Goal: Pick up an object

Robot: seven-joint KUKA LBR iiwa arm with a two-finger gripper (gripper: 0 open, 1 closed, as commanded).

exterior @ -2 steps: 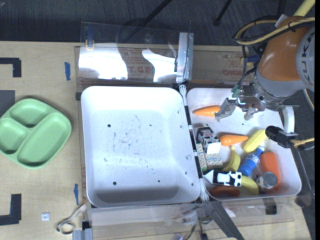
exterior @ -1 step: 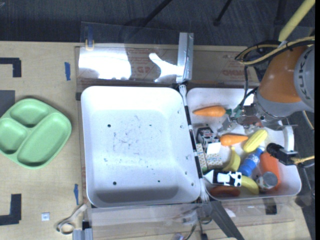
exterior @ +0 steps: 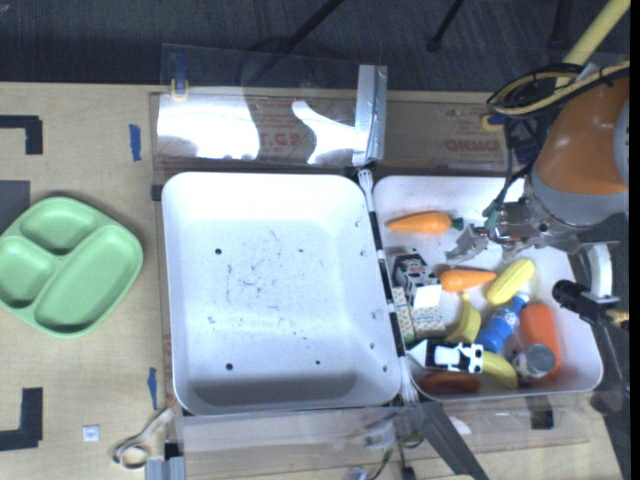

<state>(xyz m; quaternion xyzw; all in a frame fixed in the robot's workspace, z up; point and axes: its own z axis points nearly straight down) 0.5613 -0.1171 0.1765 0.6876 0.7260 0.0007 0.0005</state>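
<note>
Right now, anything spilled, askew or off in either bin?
Nothing spilled or damaged. The load is lopsided, though: every item, including the orange carrot, yellow banana and blue plastic bottle, is heaped in the right white bin. The pincer sits low beside the carrot.

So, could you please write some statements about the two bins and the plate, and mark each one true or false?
1. The green plate lies left of the left bin. True.
2. The carrot lies in the left bin. False: it lies in the right bin.
3. The gripper is above the right bin. True.
4. The green plate has one compartment. False: it has three.
</note>
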